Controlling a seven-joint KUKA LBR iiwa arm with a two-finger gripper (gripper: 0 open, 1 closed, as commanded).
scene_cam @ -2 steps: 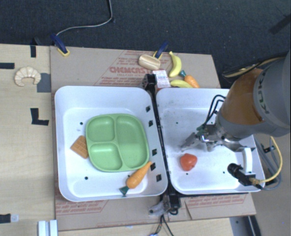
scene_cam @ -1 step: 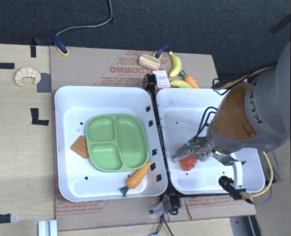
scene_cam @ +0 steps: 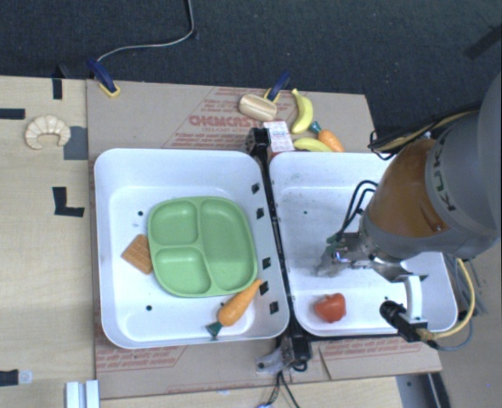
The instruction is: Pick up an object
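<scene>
Reaching in from the right, the grey arm (scene_cam: 459, 185) with its orange band (scene_cam: 408, 189) hangs over the right bin (scene_cam: 318, 172); the gripper (scene_cam: 331, 262) sits low near that bin's middle, above the white floor; whether it is open or closed cannot be told from this angle, and nothing is seen held in it. A red tomato-like object (scene_cam: 329, 307) lies on the floor of the right bin near its front wall, just below the gripper and apart from it. The left bin (scene_cam: 115, 172) holds a green divided plate (scene_cam: 203, 246) at its centre; a tan wedge (scene_cam: 138, 253) lies against the plate's left edge; a toy carrot (scene_cam: 237, 305) lies at the plate's lower right corner, pointing toward the front wall. Behind the bins, on the cardboard sheet (scene_cam: 149, 117), rest a bread roll (scene_cam: 257, 105), a banana (scene_cam: 302, 113), a second carrot (scene_cam: 327, 138) and a small box (scene_cam: 279, 134). A croissant (scene_cam: 47, 131) lies on the wooden bench (scene_cam: 21, 228) far left, well apart from both bins.
</scene>
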